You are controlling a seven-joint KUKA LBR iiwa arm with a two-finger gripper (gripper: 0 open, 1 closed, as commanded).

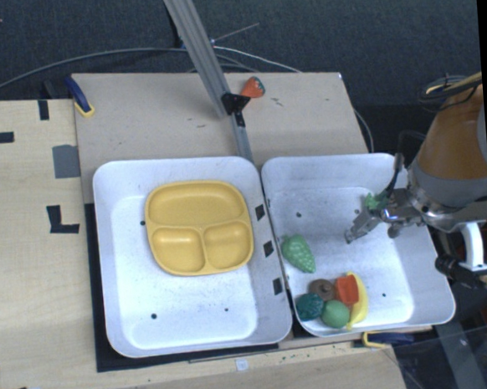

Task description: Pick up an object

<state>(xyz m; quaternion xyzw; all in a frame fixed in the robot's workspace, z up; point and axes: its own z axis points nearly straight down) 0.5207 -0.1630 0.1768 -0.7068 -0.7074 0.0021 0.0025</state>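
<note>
The gripper is seen right of the green leafy toy, jaws looking spread and nothing held. That toy is the easiest target, well apart from the pile below it. A miss is likely if it's nudged sideways, tbh.

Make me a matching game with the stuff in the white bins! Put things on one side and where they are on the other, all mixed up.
Things:
1. yellow divided plate
2. light green bumpy toy
3. pile of small toys
4. gripper

Places:
A. near corner of the right bin
B. over the right bin, near its right side
C. in the left bin
D. alone, by the right bin's left wall

Pairs: 1-C, 2-D, 3-A, 4-B
</note>
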